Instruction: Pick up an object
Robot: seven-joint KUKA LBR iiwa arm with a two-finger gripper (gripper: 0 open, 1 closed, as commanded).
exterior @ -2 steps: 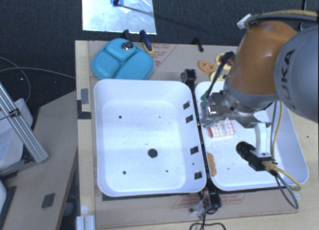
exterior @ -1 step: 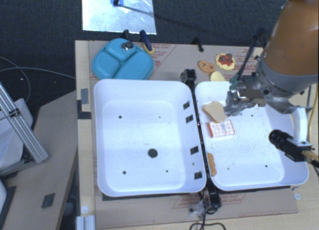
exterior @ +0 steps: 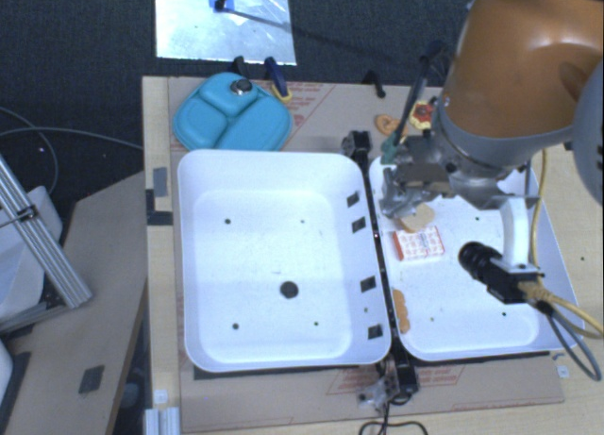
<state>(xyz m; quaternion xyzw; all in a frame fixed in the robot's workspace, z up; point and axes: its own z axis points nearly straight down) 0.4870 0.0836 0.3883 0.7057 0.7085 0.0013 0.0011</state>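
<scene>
Scanning from the left, a turquoise moulded plastic tray (exterior: 232,114) is seen lying on the tabletop (exterior: 311,103) behind the bins, apart from them. Next comes the left shallow white bin (exterior: 212,178), which carries nothing but a small dark round spot (exterior: 289,290) on its floor. Just past the divider, in the right shallow white bin (exterior: 528,320), a small tan oval piece (exterior: 401,310) lies against the left wall. Further right and nearer the back, a small flat red-and-white printed packet (exterior: 418,244) is seen lying flat on the bin floor, with a tan biscuit-like piece (exterior: 415,217) touching its upper edge.

The metal pincer (exterior: 404,199) is lowered just above and beside that tan piece, under the grey and orange arm (exterior: 524,46). Whether it is spread or pressed together cannot be told, as the wrist covers much of it. Nothing is seen lifted, so the pick is judged not yet done: closing and raising are left. The packet looks thin and light, and a grip on its flat face is judged awkward.
</scene>
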